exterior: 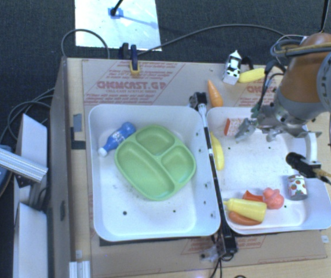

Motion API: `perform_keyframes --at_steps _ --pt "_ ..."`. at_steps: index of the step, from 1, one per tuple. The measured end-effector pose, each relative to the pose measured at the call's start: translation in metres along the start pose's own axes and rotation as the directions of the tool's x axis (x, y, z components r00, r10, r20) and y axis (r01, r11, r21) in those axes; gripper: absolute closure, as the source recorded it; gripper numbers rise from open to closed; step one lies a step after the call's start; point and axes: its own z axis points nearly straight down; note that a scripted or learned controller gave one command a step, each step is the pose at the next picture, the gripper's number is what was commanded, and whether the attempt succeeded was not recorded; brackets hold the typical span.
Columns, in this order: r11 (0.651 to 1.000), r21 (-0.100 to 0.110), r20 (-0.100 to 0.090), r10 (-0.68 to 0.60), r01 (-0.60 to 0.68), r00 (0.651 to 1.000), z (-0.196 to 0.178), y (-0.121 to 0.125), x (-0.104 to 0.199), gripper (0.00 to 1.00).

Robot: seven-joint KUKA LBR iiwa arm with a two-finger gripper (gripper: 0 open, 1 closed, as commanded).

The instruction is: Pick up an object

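My gripper (257, 132) hangs over the upper part of the right bin (322, 216), open, with only white bin floor showing between its fingers. Just left of it lies a small red block (227, 126). A yellow banana (217, 153) rests against the bin's left wall. Along the front of the bin lie a yellow corn cob (247, 208), an orange piece (242, 218) under it and a pink toy (273, 197). At the right wall stands a small spotted can (297, 186).
The left bin (104, 213) holds a green divided plate (155, 161) and a blue bottle (116, 138). Behind the bins, on the board, lie a carrot (214, 93), a cow figure (232, 67) and a yellow banana (251, 75). Cables run across the back.
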Motion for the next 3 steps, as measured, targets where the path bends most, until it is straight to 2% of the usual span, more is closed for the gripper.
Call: perform_keyframes --at_steps 1,2,3 --pt "1.0 -0.001 0.001 0.003 -0.003 1.0 0.085 -0.021 -0.004 0.0" --pt "1.0 -0.003 0.001 0.001 -0.001 1.0 0.084 0.031 0.002 0.0" --pt "1.0 -0.002 0.001 0.0 0.0 1.0 0.083 0.063 -0.016 0.0"
